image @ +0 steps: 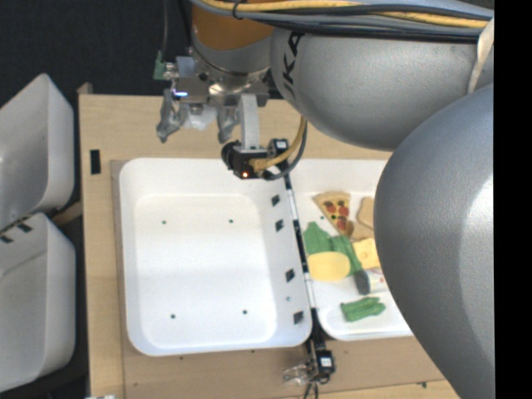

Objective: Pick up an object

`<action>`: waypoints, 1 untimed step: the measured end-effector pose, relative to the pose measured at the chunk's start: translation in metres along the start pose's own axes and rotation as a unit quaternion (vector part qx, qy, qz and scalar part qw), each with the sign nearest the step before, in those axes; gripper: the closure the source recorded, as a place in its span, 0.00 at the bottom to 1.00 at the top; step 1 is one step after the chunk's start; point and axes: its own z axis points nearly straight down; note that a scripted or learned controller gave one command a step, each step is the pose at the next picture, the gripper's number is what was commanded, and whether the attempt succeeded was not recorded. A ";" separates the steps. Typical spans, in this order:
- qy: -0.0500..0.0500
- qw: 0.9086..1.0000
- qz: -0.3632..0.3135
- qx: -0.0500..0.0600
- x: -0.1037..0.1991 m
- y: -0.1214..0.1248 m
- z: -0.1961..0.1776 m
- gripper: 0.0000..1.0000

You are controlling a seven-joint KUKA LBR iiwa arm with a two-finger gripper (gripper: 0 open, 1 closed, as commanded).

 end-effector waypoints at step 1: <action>-0.001 1.000 0.001 0.002 -0.001 0.044 0.090 1.00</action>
